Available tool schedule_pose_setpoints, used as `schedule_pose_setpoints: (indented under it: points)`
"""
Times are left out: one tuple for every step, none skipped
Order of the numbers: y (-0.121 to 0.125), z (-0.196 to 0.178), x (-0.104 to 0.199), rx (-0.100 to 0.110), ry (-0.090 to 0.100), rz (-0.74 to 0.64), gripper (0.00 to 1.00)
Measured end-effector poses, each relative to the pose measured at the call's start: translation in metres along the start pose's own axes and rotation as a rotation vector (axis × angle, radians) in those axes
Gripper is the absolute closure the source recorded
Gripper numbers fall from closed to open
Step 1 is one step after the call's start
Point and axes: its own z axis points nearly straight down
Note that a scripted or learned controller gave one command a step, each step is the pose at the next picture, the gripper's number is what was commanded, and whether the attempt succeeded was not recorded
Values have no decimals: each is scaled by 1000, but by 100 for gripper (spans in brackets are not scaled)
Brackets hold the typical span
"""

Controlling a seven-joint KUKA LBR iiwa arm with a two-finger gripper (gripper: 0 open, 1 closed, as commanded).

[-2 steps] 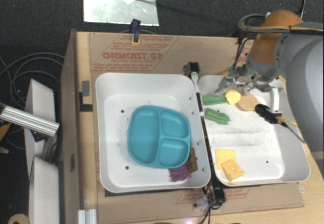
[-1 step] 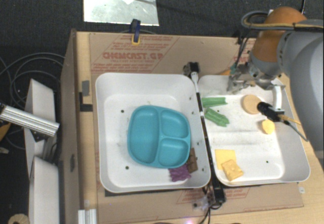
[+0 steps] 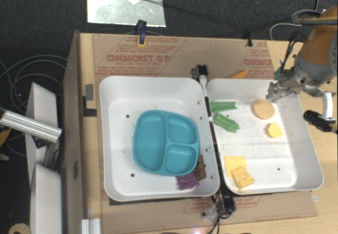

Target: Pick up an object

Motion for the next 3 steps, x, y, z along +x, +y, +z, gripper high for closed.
schedule_pose_setpoints:
  points:
    - [1, 2, 4, 0, 1, -6, 0]
    - [25, 72, -9, 1, 1, -8, 0]
    - [26, 56, -10, -5, -2, -10, 100]
